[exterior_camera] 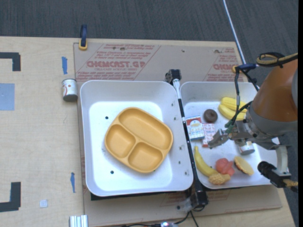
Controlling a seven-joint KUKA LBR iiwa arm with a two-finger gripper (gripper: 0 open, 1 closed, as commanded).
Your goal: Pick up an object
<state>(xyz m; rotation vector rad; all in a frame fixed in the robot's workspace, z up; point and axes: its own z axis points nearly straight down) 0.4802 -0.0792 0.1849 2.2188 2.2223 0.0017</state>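
With the pincer (pixel 218 139) spread and holding nothing over the right bin (pixel 208 92), best lowered squarely onto the red-and-white packet (pixel 195 128) at its ten o'clock before closing

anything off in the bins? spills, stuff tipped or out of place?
Nothing spilled or damaged. The yellow divided plate sits askew in the left bin, rotated against its walls. One oddity outside: a small can lies on the bench beside that bin. Toy foods are loosely scattered in the right bin, near the claw.
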